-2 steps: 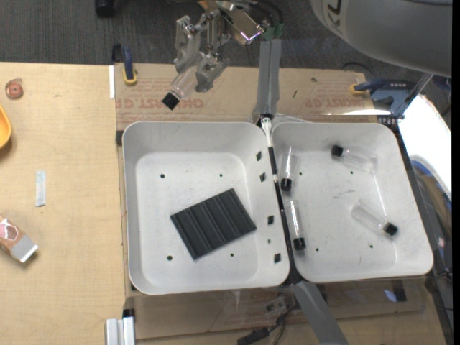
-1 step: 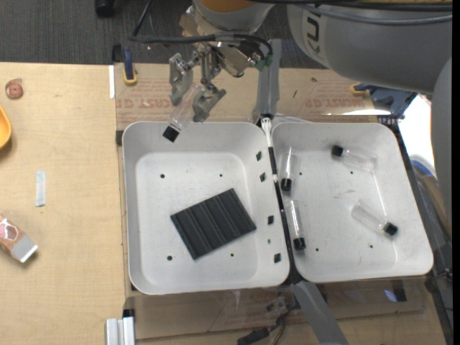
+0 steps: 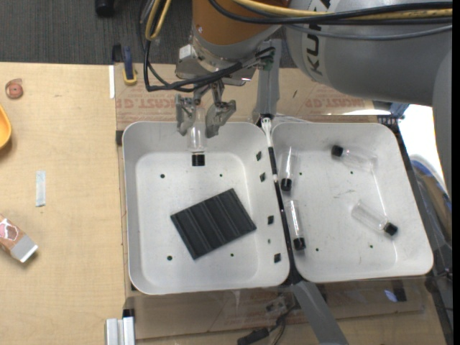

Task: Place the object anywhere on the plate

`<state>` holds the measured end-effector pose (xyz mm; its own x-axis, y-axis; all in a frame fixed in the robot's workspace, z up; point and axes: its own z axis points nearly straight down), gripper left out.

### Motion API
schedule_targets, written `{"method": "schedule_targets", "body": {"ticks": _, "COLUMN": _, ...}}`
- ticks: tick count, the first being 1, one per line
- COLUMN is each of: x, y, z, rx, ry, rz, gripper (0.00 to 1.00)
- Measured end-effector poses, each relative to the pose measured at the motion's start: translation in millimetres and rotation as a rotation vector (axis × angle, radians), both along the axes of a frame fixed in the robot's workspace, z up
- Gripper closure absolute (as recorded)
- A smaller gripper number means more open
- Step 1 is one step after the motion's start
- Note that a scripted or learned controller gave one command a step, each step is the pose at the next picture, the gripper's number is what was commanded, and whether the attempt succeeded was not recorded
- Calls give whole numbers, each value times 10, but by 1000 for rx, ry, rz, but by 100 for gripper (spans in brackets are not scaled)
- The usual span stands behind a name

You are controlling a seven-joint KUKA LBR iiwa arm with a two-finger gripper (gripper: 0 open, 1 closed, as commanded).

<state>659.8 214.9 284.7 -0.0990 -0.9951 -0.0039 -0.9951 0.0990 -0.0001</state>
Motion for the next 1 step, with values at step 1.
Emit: {"method": "schedule_targets", "body": {"ticks": 1, "x": 1, "y": -96, "z": 447, "rx": 1, "ry": -3, "rz": 375, "gripper": 100}}
